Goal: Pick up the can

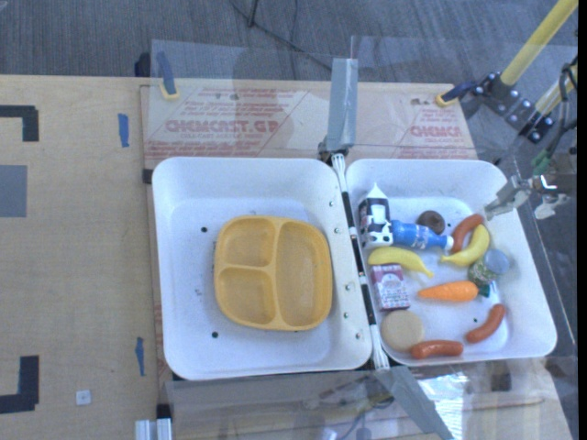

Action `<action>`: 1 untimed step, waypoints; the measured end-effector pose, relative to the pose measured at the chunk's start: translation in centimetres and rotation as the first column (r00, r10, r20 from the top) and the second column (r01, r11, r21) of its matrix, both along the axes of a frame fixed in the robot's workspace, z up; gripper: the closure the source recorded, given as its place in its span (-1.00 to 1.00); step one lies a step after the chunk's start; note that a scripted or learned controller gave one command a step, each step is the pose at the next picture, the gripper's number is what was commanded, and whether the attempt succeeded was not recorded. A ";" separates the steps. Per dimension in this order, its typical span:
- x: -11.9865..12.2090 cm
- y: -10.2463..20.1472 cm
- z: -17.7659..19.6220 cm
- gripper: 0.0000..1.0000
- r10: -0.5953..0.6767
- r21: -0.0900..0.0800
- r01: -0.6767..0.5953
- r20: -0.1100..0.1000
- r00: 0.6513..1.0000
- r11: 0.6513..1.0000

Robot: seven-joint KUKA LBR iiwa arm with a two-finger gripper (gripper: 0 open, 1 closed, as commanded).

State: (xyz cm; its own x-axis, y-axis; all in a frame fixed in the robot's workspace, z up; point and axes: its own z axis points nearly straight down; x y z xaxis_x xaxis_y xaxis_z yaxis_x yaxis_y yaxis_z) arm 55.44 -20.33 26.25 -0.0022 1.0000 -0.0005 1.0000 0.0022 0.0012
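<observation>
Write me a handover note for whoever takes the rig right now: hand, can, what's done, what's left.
Hand: at the right bin's upper right edge, above the toys, nothing between its fingers; open or shut is not readable from this angle.
Can: small grey-blue one, in the right bin beside the banana and just above the carrot, crowded by other toy food.
Left bin holds the yellow divided plate.
Done: nothing yet, the can sits in the bin.
Left: descend on the can, grip, lift. Tight neighbours make a clean grasp doubtful.
</observation>
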 end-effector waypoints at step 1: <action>2.2 -0.5 -16.5 -1.00 0.013 -0.001 -0.013 0.002 1.000 1.000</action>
